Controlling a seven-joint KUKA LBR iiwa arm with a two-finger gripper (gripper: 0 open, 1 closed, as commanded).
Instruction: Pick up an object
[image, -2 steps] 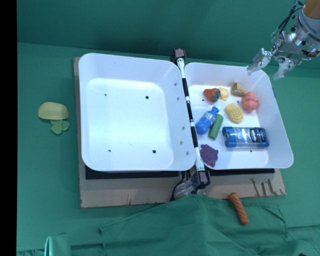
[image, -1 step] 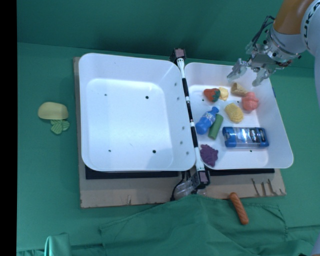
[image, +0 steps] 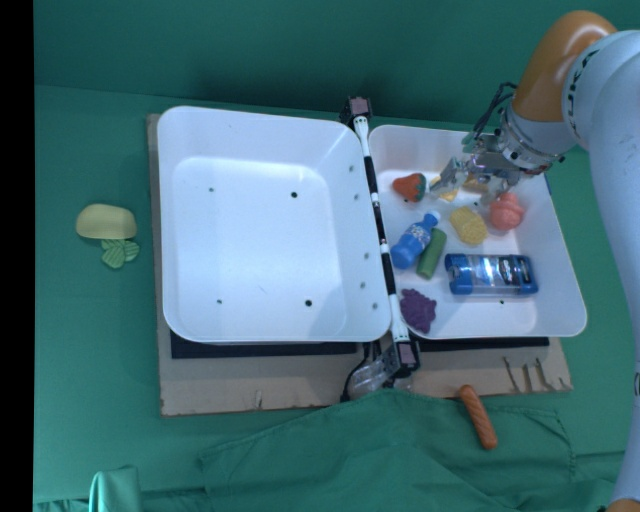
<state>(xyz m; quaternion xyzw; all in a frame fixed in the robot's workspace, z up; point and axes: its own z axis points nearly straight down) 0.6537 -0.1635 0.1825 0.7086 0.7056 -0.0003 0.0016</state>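
Patience first — my gripper (image: 478, 180) hovers above the yellow toy (image: 468, 226); finger spread I cannot tell — I'd centre before descending.

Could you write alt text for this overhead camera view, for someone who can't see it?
A grey robot arm's gripper hovers over the right bin, which holds small toys: a blue bottle, a purple grape bunch and a yellow piece. The left bin sits beside it on green cloth.

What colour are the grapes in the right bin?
Purple; the grapes show best in the camera view.
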